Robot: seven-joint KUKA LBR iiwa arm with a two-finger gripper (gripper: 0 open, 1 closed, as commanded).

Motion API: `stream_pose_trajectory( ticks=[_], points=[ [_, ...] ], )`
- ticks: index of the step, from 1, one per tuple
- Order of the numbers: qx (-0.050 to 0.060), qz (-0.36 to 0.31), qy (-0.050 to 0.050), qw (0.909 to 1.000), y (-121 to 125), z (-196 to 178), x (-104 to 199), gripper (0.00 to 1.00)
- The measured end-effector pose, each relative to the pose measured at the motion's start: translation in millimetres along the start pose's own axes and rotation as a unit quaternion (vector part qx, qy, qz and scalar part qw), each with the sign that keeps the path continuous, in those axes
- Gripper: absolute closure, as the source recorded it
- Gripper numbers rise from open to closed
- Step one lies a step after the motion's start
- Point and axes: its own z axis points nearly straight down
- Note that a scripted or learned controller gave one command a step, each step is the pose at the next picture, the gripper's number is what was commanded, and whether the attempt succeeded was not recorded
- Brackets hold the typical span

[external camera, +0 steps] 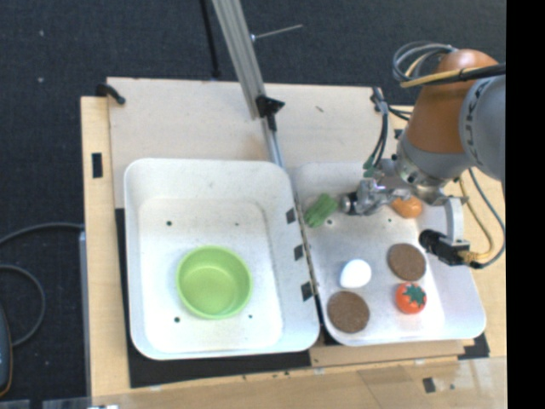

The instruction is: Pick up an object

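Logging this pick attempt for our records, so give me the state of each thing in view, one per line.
claw: low over the right bin's far end, fingers too small to judge.
green bowl: upright in the left bin.
green piece: lying by the right bin's left wall, just left of the claw.
orange item: partly hidden under the arm.
white ball: resting free.
two brown discs: lying flat.
tomato toy: resting free, green top showing.

A pale wood bench (187,126) stands on dark speckled carpet (102,24), a slanted metal rail (238,41) rising from it, with black cables (25,262) lying at left.
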Motion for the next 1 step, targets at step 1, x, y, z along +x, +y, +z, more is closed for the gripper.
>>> stream_pose_trajectory(
  ticks=[1],
  points=[
    [0.002,-0.001,0.000,1.0000,-3.3,-58.7,-6.3,1.00]
  ],
)
